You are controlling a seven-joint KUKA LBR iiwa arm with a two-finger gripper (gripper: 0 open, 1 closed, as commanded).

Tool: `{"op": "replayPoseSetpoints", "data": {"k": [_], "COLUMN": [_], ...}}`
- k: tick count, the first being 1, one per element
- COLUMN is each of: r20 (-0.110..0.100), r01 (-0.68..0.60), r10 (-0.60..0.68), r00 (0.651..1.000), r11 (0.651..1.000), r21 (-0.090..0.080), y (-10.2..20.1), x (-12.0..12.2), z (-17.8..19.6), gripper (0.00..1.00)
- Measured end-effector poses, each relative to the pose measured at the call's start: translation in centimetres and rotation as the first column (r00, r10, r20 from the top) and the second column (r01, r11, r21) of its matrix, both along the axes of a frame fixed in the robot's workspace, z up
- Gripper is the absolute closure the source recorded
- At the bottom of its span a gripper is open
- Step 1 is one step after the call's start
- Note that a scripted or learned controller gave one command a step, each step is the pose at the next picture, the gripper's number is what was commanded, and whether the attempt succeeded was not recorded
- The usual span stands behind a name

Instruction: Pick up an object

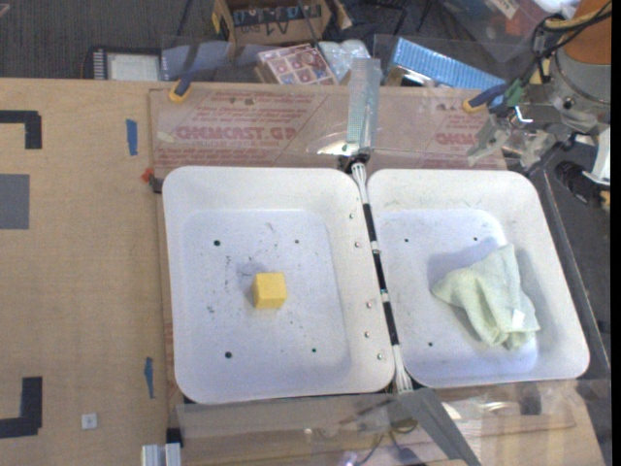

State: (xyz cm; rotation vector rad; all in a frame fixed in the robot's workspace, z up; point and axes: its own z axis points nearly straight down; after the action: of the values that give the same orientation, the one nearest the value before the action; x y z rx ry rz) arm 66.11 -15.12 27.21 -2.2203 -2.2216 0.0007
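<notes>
Two white bins side by side, tool parked up top right, off the bins.

Left bin carries a small yellow block near its middle; right bin holds a crumpled pale green cloth toward its right side. Over the far right corner sits the tool, beyond the right bin's rim on the surface, nothing between it — whether it's clenched or released, can't tell from here.

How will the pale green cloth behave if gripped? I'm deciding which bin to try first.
The cloth lies crumpled in folds, so it is probably floppy and will likely drape from a pinch. It looks thin, so probably light. Pushed, it would likely bunch against the right bin floor rather than slide.
</notes>
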Motion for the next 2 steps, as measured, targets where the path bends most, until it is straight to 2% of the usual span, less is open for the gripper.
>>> {"op": "replayPoseSetpoints", "data": {"k": [1, 2], "r20": [0.001, 0.001], "r01": [-0.270, -0.566], "r10": [0.270, 0.566], "r00": [0.963, 0.825], "r11": [0.963, 0.825], "r21": [0.000, -0.001], "y": [-1.1, -1.1], "x": [0.6, 0.6], "z": [-11.0, -15.9], "gripper": [0.00, 0.00]}}
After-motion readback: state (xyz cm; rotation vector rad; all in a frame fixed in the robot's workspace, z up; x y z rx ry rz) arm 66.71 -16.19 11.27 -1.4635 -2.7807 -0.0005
